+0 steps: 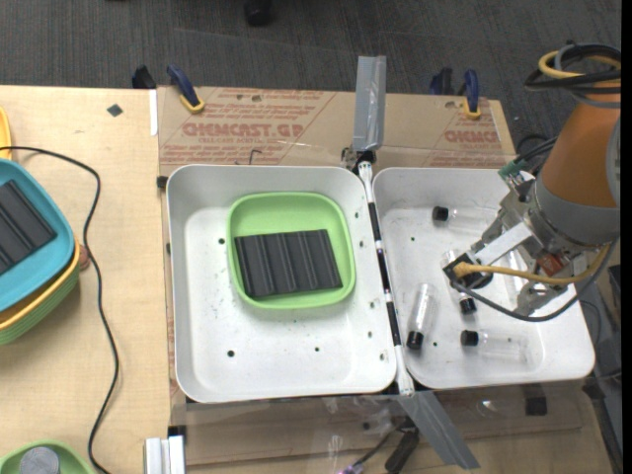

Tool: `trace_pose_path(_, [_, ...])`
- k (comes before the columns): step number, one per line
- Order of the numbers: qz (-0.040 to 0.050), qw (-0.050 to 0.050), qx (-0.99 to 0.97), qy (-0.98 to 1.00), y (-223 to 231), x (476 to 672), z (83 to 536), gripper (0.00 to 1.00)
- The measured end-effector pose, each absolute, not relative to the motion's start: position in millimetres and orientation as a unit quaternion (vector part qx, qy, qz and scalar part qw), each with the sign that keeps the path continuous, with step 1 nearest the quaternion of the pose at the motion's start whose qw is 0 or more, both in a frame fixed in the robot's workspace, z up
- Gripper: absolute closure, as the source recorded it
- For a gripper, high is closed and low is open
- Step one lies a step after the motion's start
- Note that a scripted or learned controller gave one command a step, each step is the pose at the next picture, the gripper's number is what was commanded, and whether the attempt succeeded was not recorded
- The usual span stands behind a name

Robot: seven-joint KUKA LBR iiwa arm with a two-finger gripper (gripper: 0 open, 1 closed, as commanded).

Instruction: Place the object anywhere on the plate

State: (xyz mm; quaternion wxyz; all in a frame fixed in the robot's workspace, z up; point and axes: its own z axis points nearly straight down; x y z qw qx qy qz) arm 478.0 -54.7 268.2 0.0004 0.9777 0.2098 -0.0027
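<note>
The gripper is held over the right bin, where the clear, black-capped vials lie scattered, presumably so that one can be picked up. Whether it is open or closed cannot be told. The green plate, lined with a ribbed dark mat, is set in the left bin, and no vial is seen on it.

Setting: robotics laboratory. Indicators: grey-and-orange KUKA arm at a wooden bench; white left bin and right bin; cardboard sheet secured with blue clamps; office-chair castors on grey carpet
</note>
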Motion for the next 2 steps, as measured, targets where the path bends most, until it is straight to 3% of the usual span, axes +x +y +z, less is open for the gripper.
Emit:
trace_pose_path(1, [-0.0020, 0.001, 0.995, 0.103, -31.0, 478.1, 268.8, 0.00])
trace_pose_path(2, [-0.0033, 0.000, 0.995, 0.102, 1.0, 477.1, 238.0, 0.00])
